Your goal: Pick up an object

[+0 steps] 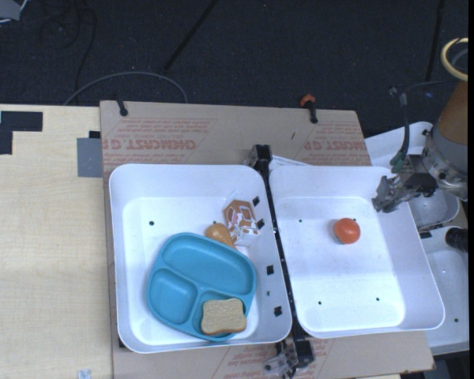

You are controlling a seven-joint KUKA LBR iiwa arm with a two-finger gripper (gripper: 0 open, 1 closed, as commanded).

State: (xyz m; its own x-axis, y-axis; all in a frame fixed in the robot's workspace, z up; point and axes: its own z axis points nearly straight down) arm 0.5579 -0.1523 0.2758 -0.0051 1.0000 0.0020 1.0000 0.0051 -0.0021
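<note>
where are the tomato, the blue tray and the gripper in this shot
tomato (pixel 347 230), camera view, middle of its red top
blue tray (pixel 182 279), camera view, bare floor of its large compartment
gripper (pixel 385 197), camera view, at its fingertips over the right bin's far right rim

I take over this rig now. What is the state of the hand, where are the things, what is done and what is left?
Hand: over the right bin's far right rim, holding nothing that I can see.
Right bin: a tomato, lying free.
Left bin: a blue tray with a bread slice on it; a wrapped snack and an orange piece behind the tray.
Done: nothing picked.
Left: grasp and lift one thing; the tomato is nearest.
</note>
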